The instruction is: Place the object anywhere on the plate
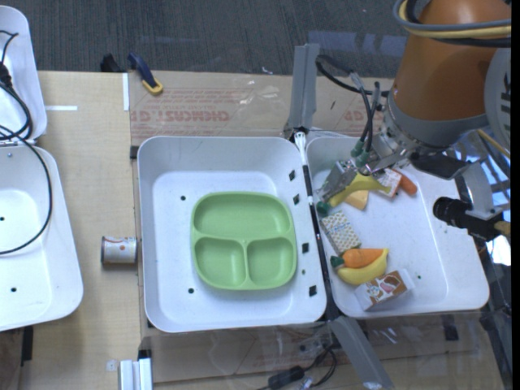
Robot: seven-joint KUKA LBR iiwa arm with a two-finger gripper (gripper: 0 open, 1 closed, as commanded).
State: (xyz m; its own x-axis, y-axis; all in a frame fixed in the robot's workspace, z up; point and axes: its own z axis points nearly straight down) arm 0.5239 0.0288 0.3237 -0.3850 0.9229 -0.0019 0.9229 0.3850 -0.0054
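Green and three-sectioned, the plate (244, 240) sits bare in the middle of the left bin (162, 177), while everything that could go on it lies in the right bin (443, 287). At that bin's far left the gripper (345, 179) is down among the toys, right at a yellow banana-like piece (360, 190); whether the claw is apart, together or clamped on the piece I cannot tell, since the wrist and cables hide the tips. A small orange and white item (398, 184) lies just to the right of that piece.

The step in hand looks like the pick. To do it well, the grasp should close across the narrow body of the yellow piece, then lift straight up high enough to clear the raised wall where the two bins meet, before travelling left. Any section of the plate will do, so a low release over its middle is safest.

Nearer, in the right bin, lie a patterned packet (340, 231), a toy carrot on a yellow piece (363, 265) and a small carton (383, 289); these sit apart from the gripper and should not interfere. Outside the bins a small can (119, 250) lies on the bench to the left, well off the path. The bin wall and the closely neighbouring orange item are the main hazards
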